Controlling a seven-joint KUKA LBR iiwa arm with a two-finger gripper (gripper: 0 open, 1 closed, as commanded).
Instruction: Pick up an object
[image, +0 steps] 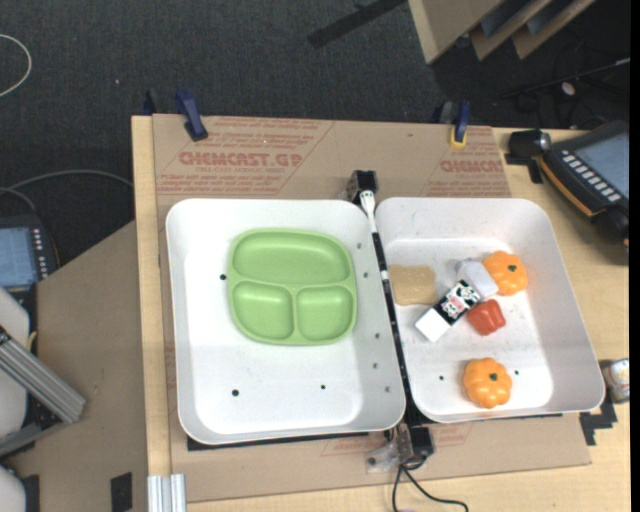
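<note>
The right bin holds several small objects. A tan flat slice lies at its left side. Beside it lies a white carton with a black-and-white cow pattern, slanted. A red piece touches the carton's right end. An orange pumpkin-shaped toy sits at the upper right of the group, and a second orange pumpkin rests near the bin's front. A green divided plate lies in the left bin.
Both bins stand on a brown cardboard sheet held by clamps. A tablet-like device lies at the right edge. Cables run below the bins' front.
</note>
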